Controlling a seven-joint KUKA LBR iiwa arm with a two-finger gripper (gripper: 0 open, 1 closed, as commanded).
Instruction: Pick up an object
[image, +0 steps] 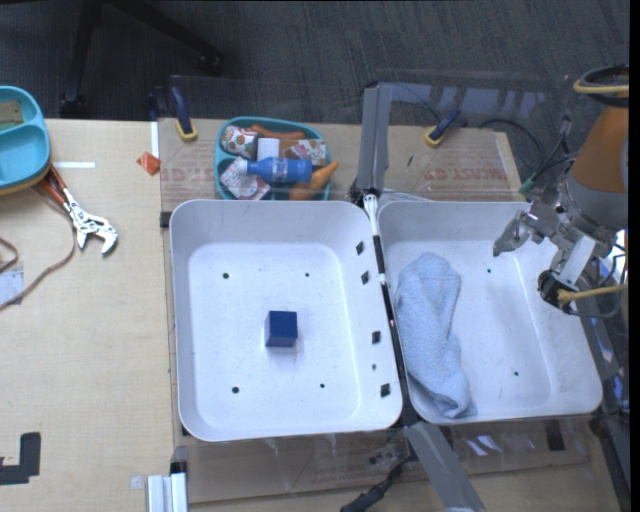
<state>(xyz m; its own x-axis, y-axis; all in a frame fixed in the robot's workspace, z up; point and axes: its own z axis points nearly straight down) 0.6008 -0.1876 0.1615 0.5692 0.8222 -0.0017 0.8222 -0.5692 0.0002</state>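
A small blue cube (282, 328) sits on the floor of the left bin (200, 390), near its middle. A pale blue-grey cloth (435, 330) lies crumpled along the left side of the right bin (545, 400). My gripper (530, 238) hangs over the far right corner of the right bin, below the arm's orange band (608, 150). It is well apart from the cloth and far from the cube, with nothing seen in it.
A teal tub (272, 160) of mixed small items stands behind the left bin. A wrench (88, 226) and a teal tray (20, 140) lie on the wooden bench at left. Clamps (440, 128) and a metal divider (372, 140) stand at the back.
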